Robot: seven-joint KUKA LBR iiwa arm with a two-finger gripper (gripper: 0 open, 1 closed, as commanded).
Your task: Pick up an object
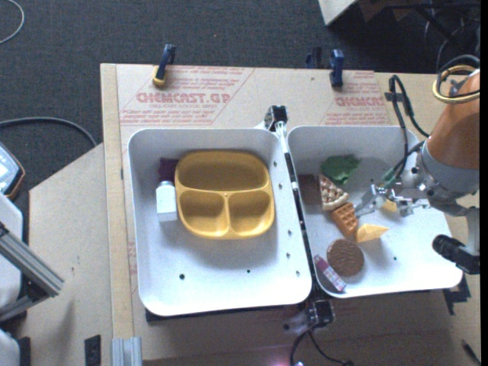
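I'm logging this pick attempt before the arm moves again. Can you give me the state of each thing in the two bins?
Yellow divided tray: flat in the left bin, compartments bare.
White bottle: lying beside the tray's left edge.
Green toy: lying in the right bin.
Waffle piece: lying flat.
Round brown cookie: lying flat.
Yellow wedge: lying flat.
Gripper: low over the right bin, holding nothing visible.

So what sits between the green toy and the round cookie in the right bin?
In the camera view, the waffle pieces lie between the green toy and the cookie, with a yellow wedge just off to the right.
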